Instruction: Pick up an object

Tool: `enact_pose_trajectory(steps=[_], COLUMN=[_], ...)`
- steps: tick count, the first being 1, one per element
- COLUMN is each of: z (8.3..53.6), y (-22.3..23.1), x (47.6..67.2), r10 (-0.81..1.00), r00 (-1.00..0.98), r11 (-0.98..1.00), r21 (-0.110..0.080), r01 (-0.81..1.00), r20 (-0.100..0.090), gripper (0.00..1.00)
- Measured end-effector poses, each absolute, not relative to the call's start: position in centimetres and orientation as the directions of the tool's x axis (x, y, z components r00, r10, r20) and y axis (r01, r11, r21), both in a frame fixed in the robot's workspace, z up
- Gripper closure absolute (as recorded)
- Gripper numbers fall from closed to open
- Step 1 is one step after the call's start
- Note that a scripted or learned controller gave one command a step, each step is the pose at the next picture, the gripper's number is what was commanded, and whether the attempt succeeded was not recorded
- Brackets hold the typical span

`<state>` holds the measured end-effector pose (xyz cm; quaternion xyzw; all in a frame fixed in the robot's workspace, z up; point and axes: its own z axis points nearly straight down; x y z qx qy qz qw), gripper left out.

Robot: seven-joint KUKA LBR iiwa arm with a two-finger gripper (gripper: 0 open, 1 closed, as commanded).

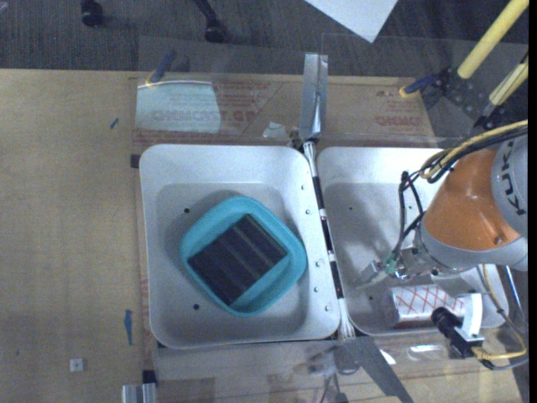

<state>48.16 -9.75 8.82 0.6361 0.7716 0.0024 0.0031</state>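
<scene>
over right bin (369,175), near side, we see gripper (393,267) low beside red-and-white patterned box (419,302), which lies on bin floor. we judge pick not done: box not lifted. teal tray (243,254) with dark insert sits untouched in left bin (168,183). orange wrist band (470,204) hides much; grip state we cannot tell.
</scene>
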Motion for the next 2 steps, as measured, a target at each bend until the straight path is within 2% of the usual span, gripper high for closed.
enact_pose_trajectory(steps=[1,2], z=[8.8,15.4], y=[-14.1,-18.0], x=[60.6,60.2], r10=[0.996,0.986], r00=[-0.086,0.164], r11=[0.086,-0.164], r21=[0.006,0.002], r01=[0.996,0.986], r20=[-0.003,-0.002], gripper=[0.0,0.0])
